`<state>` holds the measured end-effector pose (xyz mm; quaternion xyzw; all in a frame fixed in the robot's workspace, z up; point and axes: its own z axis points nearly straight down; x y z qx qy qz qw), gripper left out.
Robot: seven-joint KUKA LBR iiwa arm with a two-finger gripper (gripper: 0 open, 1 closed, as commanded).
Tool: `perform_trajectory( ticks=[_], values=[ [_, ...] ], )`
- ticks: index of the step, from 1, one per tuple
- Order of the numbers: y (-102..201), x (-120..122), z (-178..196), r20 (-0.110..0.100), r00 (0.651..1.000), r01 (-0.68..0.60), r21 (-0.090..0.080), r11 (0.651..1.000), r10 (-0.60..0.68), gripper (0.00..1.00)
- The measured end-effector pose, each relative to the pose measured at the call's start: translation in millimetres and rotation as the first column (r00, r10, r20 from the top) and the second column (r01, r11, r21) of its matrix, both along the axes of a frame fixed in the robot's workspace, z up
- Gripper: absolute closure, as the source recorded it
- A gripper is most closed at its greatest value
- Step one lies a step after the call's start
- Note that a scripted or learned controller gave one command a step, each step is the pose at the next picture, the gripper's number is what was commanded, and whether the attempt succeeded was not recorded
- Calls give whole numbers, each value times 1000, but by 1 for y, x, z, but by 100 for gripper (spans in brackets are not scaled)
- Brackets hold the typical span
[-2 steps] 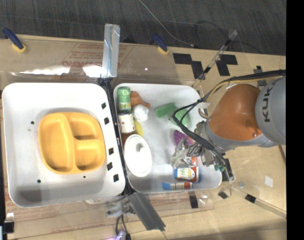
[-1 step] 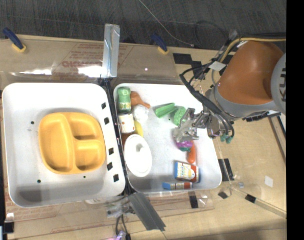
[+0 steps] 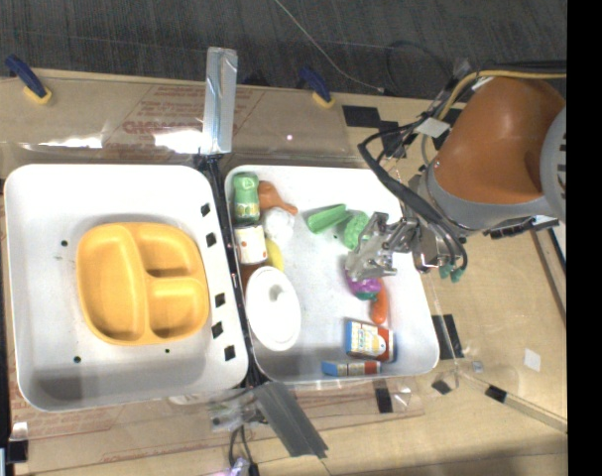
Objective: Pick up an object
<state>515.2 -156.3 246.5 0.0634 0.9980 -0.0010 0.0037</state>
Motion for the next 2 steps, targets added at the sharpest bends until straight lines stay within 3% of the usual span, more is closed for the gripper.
perform_trajectory(
  ticks=[1,2],
  values=[
    [-49,113,57,-2,949,316,1,949,-316,100],
    [19,91,-2,-8,981,196,3,981,-196,100]
  ],
)
